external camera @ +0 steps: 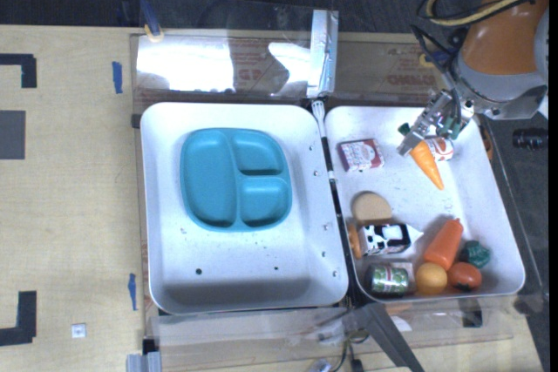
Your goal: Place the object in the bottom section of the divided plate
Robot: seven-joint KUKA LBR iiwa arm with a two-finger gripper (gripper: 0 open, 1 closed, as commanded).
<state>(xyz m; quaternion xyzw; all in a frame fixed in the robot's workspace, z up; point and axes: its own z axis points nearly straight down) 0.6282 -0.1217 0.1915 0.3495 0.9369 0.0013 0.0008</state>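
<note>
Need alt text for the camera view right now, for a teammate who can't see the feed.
The gripper is low in the right bin, at the top of a small toy carrot; whether it grips it is unclear. The blue divided plate sits in the left bin. More toy foods cluster along the right bin's near edge.

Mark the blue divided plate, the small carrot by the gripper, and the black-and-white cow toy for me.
blue divided plate (206,179): camera view, floor of its large section.
small carrot (428,164): camera view, mid orange body.
cow toy (384,239): camera view, its flank.
</note>
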